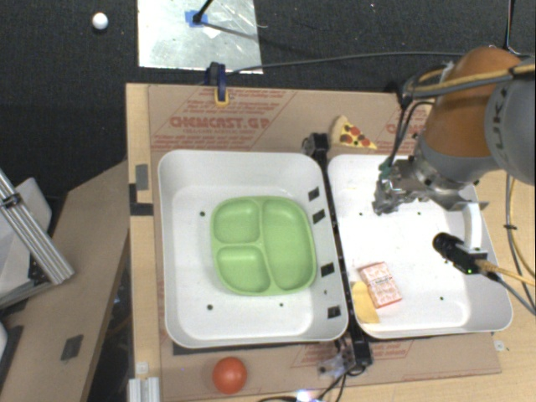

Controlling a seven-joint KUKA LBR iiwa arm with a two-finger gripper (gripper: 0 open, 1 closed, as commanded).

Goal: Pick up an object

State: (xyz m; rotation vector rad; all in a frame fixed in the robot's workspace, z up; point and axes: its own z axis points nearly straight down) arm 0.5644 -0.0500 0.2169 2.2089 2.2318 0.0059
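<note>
My gripper (387, 199) hangs over the upper middle of the right bin (419, 312), with nothing visible between its fingers. Below it, near the bin's front left, lies a small red-and-white packet (379, 283). A yellow piece (363, 302) rests against the packet's lower left side. The left bin (180, 241) holds a green divided plate (262, 244).
A pizza-slice toy (353, 133) lies on the cardboard behind the right bin. A red-orange ball (229, 374) sits in front of the left bin. A blue and yellow clamp (218, 82) grips the cardboard's back edge. A metal rail (29, 229) stands at far left.
</note>
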